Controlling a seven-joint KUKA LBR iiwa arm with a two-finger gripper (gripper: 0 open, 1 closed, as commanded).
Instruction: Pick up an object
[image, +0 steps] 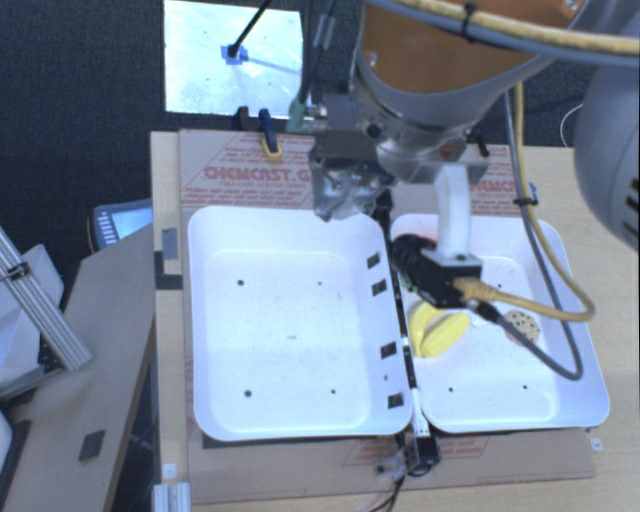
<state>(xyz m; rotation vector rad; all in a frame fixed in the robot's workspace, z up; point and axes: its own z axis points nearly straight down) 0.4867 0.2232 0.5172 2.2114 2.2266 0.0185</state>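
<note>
**A:** As the camera looks down, what's there, left to right?

**B:** Two white bins. First is the left bin (290, 330), with one gripper (340, 205) above its far right corner. Can't tell whether it's open or closed, or whether it has hold of anything.

**A:** Pickable objects?

**B:** Two, both in the right bin (500, 395). One yellow object (440, 333) lies at its left wall, mid-bin. One round tan disc (520, 322), speckled, sits near it on the right, not touching.
</note>
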